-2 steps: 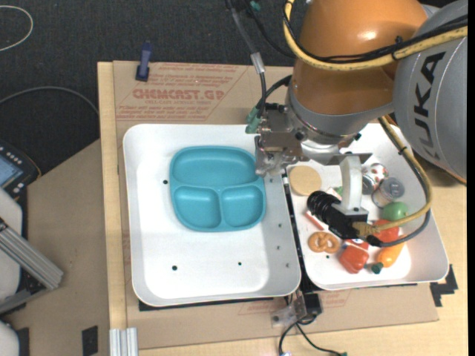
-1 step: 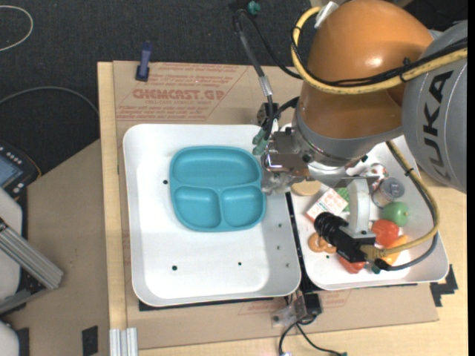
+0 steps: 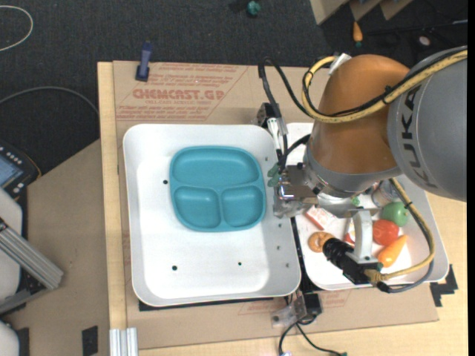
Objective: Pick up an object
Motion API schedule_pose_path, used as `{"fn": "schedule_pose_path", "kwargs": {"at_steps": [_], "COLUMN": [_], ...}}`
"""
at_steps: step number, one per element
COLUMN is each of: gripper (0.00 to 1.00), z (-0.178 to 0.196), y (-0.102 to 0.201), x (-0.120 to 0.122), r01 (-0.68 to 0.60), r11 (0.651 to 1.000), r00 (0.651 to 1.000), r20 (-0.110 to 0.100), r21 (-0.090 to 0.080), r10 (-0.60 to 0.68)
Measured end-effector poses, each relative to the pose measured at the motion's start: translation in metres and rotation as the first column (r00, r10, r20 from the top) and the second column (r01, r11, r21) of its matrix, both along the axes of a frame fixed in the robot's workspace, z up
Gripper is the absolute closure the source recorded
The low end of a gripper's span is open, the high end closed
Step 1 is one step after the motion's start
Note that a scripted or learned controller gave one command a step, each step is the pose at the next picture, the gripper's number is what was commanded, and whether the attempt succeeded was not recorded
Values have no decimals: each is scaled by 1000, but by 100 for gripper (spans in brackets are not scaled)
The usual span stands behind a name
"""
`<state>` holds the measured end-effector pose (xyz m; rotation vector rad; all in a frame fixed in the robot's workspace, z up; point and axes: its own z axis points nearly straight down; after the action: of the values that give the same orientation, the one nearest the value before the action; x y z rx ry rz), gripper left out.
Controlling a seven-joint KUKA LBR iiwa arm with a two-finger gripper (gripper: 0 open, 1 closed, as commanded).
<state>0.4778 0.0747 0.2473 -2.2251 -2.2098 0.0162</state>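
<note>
Brown cardboard (image 3: 178,95) is lying under the right bin (image 3: 330,277), where the gripper (image 3: 291,193) is hanging, its claw too hidden to tell, and a toy carrot (image 3: 392,250) is lying, likely light, hard and slippery, best pinched across its middle.

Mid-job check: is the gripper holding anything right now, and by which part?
Cannot be told: the gripper is down at the right bin's inner edge, its grasp masked by the wrist.

Teal tray (image 3: 217,188), white left bin (image 3: 148,228), red toy (image 3: 385,231), green toy (image 3: 395,213), orange carrot (image 3: 393,251)
</note>
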Motion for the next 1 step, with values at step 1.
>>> {"fn": "schedule_pose_path", "kwargs": {"at_steps": [1], "gripper": [100], "z": [43], "y": [65], "x": [1], "r01": [-14], "r11": [1000], "r00": [1000], "r20": [16], "r21": [6], "r10": [14]}}
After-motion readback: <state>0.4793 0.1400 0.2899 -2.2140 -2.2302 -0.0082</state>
